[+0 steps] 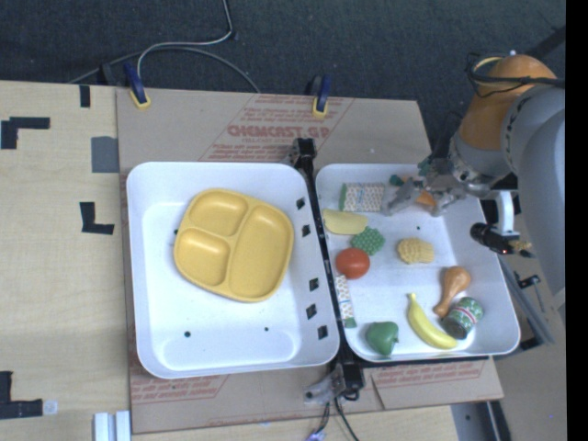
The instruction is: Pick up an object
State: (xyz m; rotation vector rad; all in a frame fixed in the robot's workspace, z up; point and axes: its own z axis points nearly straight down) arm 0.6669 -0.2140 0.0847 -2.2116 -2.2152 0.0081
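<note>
Camera view puts the gripper low over the far edge of the right bin, reaching in from the right. I read its grey fingers as slightly parted, with a small orange object just beside them on the arm's side; whether that object is pinched or merely touching, I cannot tell, as the area is small and blurred. I see nothing clearly held between the fingers. Just left of the fingertips lies a flat checked packet, green-edged with a pale patterned face. Nearer the camera from it lie a yellow lemon-like piece, a green knobbly item, a red tomato, a yellow corn cob, a brown drumstick, a banana, a green pepper and a small can with a green and red label I cannot read. The left bin holds a yellow divided plate. The cardboard sheet under the bins bears red print reading "CHEMCAST".
</note>
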